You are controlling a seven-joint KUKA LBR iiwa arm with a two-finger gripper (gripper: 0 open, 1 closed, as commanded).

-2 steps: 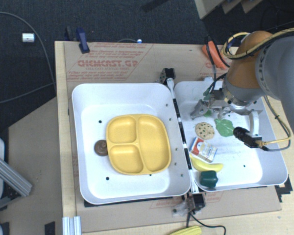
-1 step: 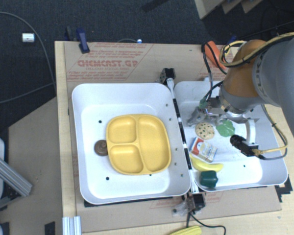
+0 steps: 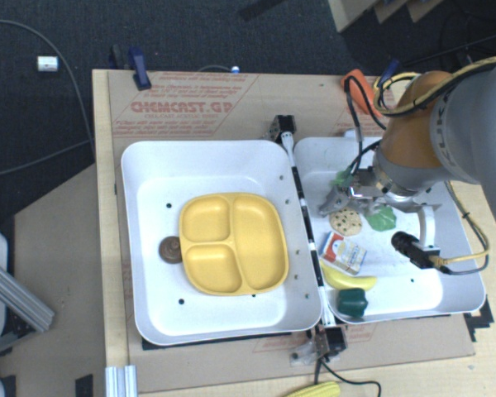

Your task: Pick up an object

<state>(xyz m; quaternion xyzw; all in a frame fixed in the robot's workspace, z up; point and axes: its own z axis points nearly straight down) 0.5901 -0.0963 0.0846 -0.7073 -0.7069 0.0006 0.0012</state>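
Big grey robot arm (image 3: 471,122) over the right bin (image 3: 455,292), yellow divided plate (image 3: 231,242) in the left bin (image 3: 149,172), gripper (image 3: 353,195) low, grip unclear, beside a cookie (image 3: 345,220), banana (image 3: 350,280), green toy (image 3: 381,218).

The left bin (image 3: 140,222) looks like smooth white plastic with a soft sheen; inside it the yellow divided tray (image 3: 231,242) is matt plastic; beneath the bin the bench top (image 3: 190,106) reads as dull printed cardboard; beside the tray, the brown disc (image 3: 170,249) looks matt.
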